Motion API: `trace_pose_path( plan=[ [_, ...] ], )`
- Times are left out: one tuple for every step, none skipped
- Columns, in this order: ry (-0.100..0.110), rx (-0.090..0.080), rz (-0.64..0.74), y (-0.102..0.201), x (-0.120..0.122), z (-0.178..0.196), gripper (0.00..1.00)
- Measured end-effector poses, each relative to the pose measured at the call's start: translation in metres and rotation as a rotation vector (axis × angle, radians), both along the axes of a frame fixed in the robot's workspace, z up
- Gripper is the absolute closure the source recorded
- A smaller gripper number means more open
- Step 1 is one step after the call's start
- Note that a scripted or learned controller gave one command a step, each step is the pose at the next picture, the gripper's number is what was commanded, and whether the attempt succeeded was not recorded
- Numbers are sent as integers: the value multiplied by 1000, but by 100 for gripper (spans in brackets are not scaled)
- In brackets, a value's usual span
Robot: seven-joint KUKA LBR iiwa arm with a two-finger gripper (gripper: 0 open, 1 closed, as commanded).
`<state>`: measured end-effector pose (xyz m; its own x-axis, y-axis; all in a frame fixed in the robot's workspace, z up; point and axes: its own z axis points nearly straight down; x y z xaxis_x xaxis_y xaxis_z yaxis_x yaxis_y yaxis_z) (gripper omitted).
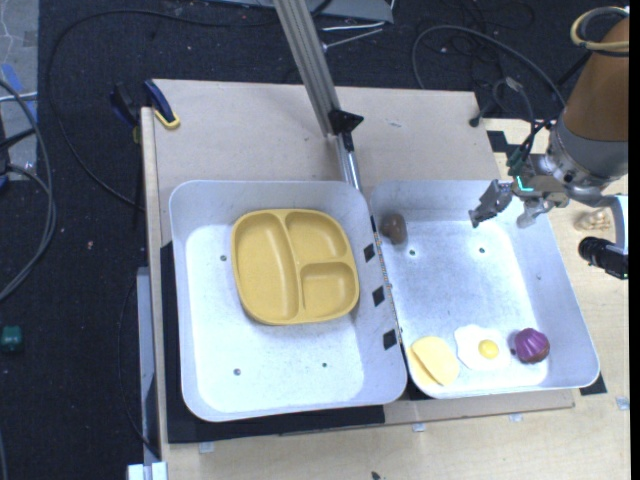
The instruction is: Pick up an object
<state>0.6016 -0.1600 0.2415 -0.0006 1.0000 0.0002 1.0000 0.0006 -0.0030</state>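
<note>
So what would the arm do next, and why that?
Probably swing toward the near edge of the right bin and lower: the gripper hangs high at its far edge holding nothing, while the fried egg, purple piece and yellow piece sit there.
</note>
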Motion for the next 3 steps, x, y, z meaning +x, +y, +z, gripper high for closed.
trace_pose_path(
  plan=[
    [-3,-1,1,0,1,2,0],
    [2,0,-2,0,-10,-50,0],
    [0,0,-2,-2,-9,-113,0]
  ],
)
